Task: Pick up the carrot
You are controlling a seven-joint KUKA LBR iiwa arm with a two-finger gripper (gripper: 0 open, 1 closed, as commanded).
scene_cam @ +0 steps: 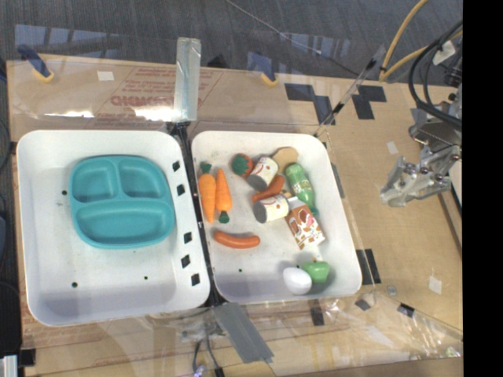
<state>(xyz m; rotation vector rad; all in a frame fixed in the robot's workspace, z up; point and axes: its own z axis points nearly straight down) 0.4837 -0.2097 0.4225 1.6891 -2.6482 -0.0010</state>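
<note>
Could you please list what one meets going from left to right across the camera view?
Teal three-compartment plastic plate in the left white bin → pair of orange toy carrots at the right white bin's left side → green plastic bottle → metal two-finger gripper.

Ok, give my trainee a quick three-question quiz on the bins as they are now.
1. True or false: the gripper is over the right bin.
2. Which bin holds the teal divided plate?
A. left
B. right
3. Fill in: the two carrots lie along the right bin's ____ wall, the one next to the other bin.

Key:
1. False; it sits outside the bins, over the bench.
2. A, the left bin.
3. Left.
</note>
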